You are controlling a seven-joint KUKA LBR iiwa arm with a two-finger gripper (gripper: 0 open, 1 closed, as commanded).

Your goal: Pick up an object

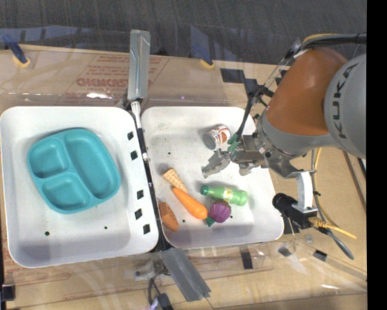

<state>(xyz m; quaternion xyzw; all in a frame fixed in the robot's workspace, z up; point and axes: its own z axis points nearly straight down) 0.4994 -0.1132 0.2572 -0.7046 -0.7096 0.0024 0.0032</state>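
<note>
1. Two shallow white bins sit side by side on a bench, seen from above at a slant; the right bin [180, 131] serves as the landmark for what follows.
2. Inside the right bin, the gripper [220, 162] hovers near the middle with its fingers spread apart and nothing between them; the grey arm with its orange band [306, 92] reaches in over the bin's right wall.
3. Nothing appears to be picked up yet; the whole grasp and lift seem left to do.
4. Candidate objects all lie in the right bin: a small can [217, 136] just beyond the gripper toward the far wall; a green bottle [225, 194], a purple vegetable [219, 212], a carrot [190, 203], a cone [172, 177] and a brown piece [168, 217] toward the near wall.
5. Left of the right bin, the left bin [19, 237] holds a teal divided plate [73, 168].
6. Around the bins, the bench [64, 70] looks like brown board under clear sheet; dark ribbed flooring [83, 5] lies beyond it.
</note>
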